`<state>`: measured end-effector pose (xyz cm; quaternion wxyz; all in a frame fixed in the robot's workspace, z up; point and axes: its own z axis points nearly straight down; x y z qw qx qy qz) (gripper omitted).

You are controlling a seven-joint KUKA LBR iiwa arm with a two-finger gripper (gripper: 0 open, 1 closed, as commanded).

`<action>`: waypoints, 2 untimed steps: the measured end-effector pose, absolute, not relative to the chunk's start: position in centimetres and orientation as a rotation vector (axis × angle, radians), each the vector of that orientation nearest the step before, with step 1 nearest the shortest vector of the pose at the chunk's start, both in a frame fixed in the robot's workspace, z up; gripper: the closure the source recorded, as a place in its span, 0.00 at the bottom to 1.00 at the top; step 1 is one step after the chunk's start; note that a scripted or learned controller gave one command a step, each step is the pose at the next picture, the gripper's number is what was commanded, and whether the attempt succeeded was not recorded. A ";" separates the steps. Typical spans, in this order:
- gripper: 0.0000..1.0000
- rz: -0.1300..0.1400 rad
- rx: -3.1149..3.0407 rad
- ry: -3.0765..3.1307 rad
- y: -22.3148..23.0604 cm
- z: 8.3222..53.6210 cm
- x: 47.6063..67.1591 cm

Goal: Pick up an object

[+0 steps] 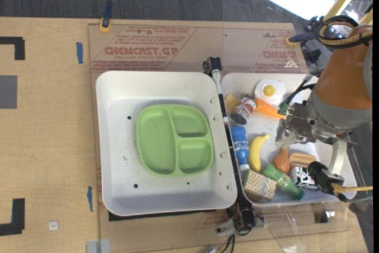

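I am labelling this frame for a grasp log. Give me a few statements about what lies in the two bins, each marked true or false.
1. The green divided plate lies in the left bin. True.
2. The banana lies on the green plate. False: it lies in the right bin, beside the blue bottle.
3. The fried egg toy sits near the right bin's far edge. True.
4. The arm reaches over the left bin. False: it is over the right bin.

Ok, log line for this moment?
arm: over right bin | pincer: above toy banana | grasp: none seen | green tray: left bin
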<state>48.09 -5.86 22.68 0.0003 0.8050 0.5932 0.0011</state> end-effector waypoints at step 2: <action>1.00 0.002 1.797 2.570 -2.3 21.0 49.3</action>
